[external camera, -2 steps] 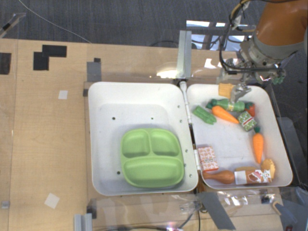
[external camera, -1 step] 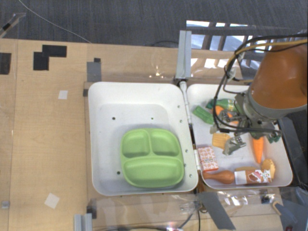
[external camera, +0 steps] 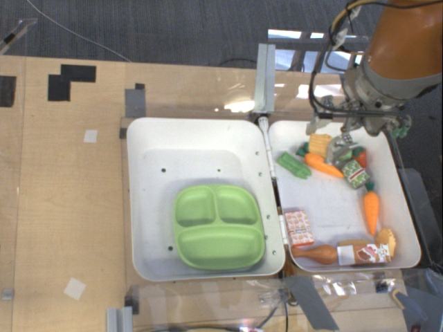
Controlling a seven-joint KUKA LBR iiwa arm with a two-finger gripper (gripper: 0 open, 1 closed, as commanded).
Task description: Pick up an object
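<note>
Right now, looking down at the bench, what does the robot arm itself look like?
The arm enters from the right with a broad, rounded orange band above a grey wrist collar. Black and yellow cables loop along its left side and drop toward the wrist. Below the collar sits a grey metal gripper, a compact, shiny piece of hardware over the right bin.

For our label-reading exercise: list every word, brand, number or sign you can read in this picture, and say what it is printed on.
No text can be read.
Small red-and-white patterned carton: print too small to read.
Brown bottle with a red-and-white label: label blurred.
Green-and-red packet near the gripper: printing unreadable.
Black square marks on the wooden bench: shapes, not letters.
</note>
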